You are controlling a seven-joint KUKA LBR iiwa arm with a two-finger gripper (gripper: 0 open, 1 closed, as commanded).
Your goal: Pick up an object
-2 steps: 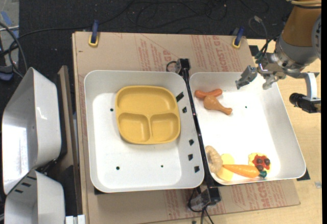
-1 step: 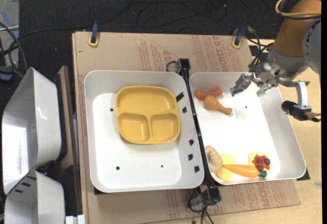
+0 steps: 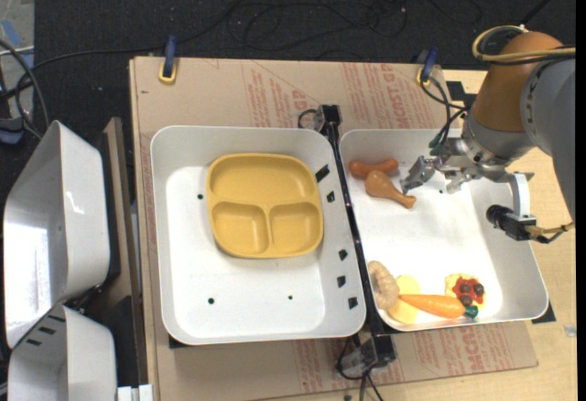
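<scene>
In the right bin (image 3: 513,254) lie several toy foods. An orange-brown sausage (image 3: 373,167) and a tan drumstick (image 3: 389,189) rest near its back left corner. Along the front wall sit a beige roll (image 3: 383,286), a yellow slice (image 3: 408,286), an orange carrot (image 3: 432,305) and a small piece topped with red (image 3: 465,289). My gripper (image 3: 424,173) hangs low over the bin's back part, just right of the drumstick and sausage. I see nothing held in it.
The left bin (image 3: 183,280) holds a yellow divided plate (image 3: 265,205). A black divider with clips (image 3: 345,225) runs between the bins. The grey arm with its orange band (image 3: 513,97) comes in from the right. White tubs (image 3: 50,216) stand off the bench's left.
</scene>
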